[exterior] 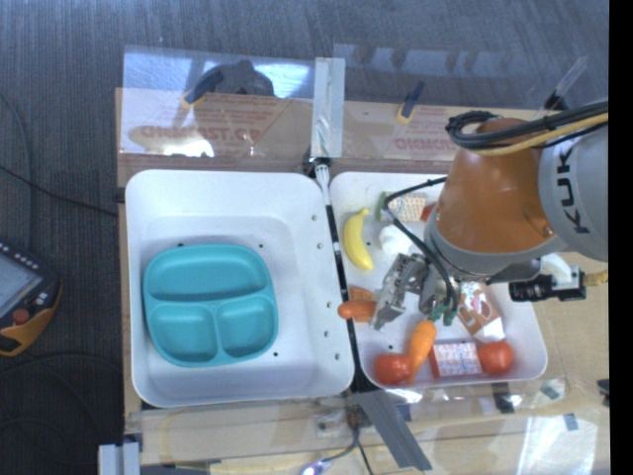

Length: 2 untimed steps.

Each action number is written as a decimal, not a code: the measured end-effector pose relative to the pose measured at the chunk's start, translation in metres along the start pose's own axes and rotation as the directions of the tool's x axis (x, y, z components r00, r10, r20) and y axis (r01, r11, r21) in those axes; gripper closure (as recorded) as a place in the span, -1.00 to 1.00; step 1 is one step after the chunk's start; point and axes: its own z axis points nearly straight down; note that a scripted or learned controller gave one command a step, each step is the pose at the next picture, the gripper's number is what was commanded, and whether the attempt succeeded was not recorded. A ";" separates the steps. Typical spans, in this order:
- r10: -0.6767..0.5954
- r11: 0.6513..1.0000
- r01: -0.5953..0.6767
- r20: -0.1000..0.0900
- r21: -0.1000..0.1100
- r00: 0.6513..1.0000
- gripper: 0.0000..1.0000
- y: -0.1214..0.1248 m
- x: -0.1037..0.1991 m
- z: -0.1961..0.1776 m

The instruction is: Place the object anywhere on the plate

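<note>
Arm is reaching from the right over the right bin [539,359]. Pincer [391,300] is hanging low by the bin's left wall, fingers slightly apart, just beside an orange carrot-like piece [358,311]; a firm hold on it cannot be confirmed. Banana [357,240] is lying just above. Teal plate [210,302] is sitting in the left bin [213,191].

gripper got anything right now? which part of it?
Cannot be told. The gripper hangs low in the right bin, right beside a small carrot, but the view doesn't show the carrot between its fingers.
</note>
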 end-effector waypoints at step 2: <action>-0.636 0.771 0.636 0.002 -0.002 0.771 1.00 0.084 -0.021 -0.110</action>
